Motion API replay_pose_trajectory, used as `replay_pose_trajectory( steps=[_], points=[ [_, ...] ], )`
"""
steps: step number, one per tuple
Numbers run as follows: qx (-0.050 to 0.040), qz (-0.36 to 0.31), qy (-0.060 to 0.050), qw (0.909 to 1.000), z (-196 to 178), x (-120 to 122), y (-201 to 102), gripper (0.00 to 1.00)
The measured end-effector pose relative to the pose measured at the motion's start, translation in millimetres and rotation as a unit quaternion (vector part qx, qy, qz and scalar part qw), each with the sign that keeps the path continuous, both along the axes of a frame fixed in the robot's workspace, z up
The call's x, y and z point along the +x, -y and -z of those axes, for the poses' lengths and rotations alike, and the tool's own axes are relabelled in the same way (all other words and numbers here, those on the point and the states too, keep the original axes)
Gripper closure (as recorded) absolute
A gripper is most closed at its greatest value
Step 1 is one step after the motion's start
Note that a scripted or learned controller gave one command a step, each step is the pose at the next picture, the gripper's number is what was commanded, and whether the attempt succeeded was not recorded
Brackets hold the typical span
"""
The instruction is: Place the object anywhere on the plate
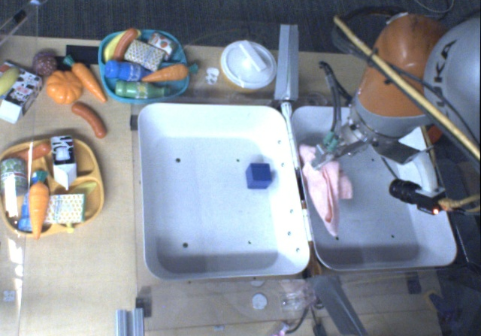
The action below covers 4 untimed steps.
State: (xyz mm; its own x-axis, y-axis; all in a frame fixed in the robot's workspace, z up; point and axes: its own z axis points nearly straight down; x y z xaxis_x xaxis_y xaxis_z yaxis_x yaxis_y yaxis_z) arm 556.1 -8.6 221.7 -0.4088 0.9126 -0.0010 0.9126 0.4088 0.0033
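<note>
My jaws [328,148] are at the pink cloth [328,188], at three o'clock; whether they pinch it, I cannot tell. Placing is not done.

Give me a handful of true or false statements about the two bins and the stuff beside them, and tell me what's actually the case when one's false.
1. A blue cube lies in the left bin. True.
2. A pink cloth lies in the right bin. True.
3. The blue cube rests on the pink cloth. False: they are in separate bins.
4. The gripper is over the left bin. False: it is over the right bin, at the cloth's upper end.
5. A blue bowl of toy food stands beyond the left bin. True.
</note>
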Motion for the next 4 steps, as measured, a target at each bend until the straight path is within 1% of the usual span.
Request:
replay_pose_trajectory(
  steps=[1, 2, 3, 4],
  points=[
    [-0.0004, -0.199, 0.001, 0.9800, -9, 14, -53, 1.00],
    [-0.0009, -0.390, 0.002, 0.9206, 4, 36, -101, 1.00],
    [-0.0018, -0.543, 0.003, 0.8400, -5, 50, -129, 1.00],
    [-0.0017, -0.542, 0.003, 0.8401, -5, 50, -129, 0.00]
  ],
)
